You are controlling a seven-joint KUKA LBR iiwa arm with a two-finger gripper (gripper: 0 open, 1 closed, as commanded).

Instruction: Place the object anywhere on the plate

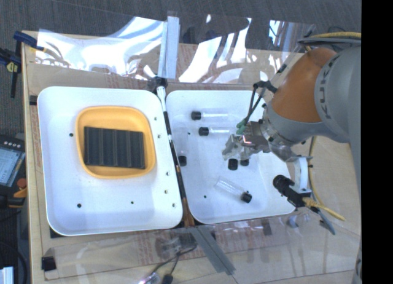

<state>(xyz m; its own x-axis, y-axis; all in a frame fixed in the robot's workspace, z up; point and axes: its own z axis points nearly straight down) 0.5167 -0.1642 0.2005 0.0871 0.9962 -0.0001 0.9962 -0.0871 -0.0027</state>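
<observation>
In the right-hand shallow white bin, the two-finger gripper is lowered among clear plastic tubes with black caps; whether it is open or closed cannot be determined, and no tube is confirmed as held; the pick step is judged to be in hand; the next move calls for a verified grasp, a lift, and a transfer leftward to the yellow rounded-square plate with a dark ribbed centre in the left bin; counted: three tubes clearly seen, at and; one plate; two bins
</observation>
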